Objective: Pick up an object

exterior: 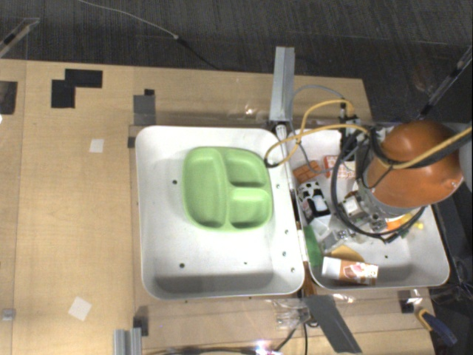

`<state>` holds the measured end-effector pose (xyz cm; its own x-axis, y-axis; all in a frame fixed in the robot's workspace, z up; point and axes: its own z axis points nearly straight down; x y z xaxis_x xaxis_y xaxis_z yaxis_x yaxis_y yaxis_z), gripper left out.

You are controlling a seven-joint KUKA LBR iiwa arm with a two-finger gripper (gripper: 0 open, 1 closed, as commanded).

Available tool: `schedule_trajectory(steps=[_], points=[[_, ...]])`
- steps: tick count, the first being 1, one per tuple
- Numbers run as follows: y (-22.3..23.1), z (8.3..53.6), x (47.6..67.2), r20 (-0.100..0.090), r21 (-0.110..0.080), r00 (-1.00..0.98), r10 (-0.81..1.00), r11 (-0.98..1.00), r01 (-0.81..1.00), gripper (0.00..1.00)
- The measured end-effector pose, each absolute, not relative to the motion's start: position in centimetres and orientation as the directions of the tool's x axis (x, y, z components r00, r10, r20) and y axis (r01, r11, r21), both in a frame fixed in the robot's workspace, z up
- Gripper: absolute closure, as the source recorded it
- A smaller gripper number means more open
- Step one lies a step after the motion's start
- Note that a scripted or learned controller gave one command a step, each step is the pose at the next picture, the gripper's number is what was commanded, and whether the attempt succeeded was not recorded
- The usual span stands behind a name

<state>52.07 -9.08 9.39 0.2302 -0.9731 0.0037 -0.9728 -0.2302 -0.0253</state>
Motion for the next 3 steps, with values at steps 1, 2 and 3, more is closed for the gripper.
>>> schedule_trajectory(steps=[1, 2, 3], points=[[-8.7, 10.7, 52.3, 0.0, -0.032, 0.23, -0.973, -0.229, -0.973, 1.0], [-8.4, 21.9, 55.0, 0.004, -0.012, 0.31, -0.951, -0.31, -0.951, 1.0], [-13.3, 24.2, 65.2, 0.001, -0.007, 0.459, -0.888, -0.459, -0.888, 1.0]])
